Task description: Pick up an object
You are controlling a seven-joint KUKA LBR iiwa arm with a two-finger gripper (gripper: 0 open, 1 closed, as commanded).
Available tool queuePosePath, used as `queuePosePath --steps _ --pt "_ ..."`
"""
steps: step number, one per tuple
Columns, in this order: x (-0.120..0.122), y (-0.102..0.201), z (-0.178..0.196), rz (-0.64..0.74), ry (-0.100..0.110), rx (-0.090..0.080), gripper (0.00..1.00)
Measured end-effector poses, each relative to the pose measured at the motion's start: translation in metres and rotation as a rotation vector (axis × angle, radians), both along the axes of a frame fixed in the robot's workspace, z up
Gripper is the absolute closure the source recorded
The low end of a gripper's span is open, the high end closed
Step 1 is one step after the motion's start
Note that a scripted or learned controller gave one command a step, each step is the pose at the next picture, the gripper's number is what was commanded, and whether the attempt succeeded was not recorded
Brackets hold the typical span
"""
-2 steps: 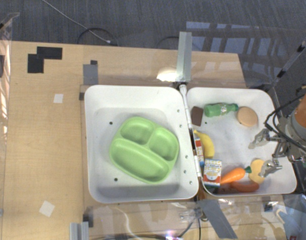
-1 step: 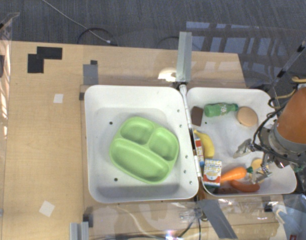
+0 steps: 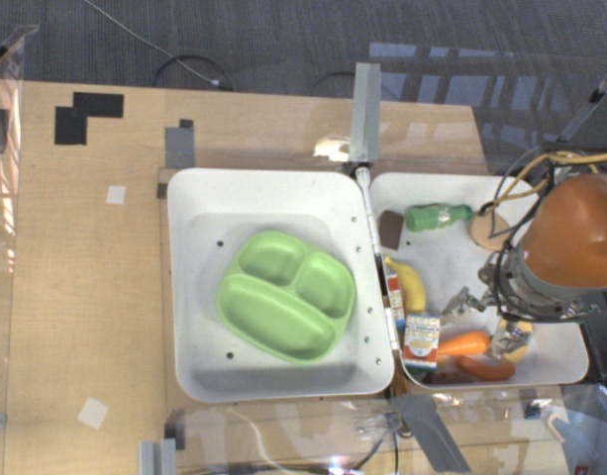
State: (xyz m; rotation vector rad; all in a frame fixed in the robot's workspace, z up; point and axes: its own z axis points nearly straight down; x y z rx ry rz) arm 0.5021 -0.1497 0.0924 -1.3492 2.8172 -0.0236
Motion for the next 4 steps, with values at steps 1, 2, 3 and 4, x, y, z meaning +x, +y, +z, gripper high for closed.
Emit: queuePosePath --steps 1,2,3,4 --pt "0.074 0.009 -0.002 0.213 0.007 0.001 0.00" --pt "0.028 0.021 0.000 0.978 0.007 -0.015 0.00" --pt "0.095 0.023 -0.002 1.049 0.009 -0.014 0.00" --pt "0.111 0.019 -0.003 1.281 0.013 -0.013 0.00"
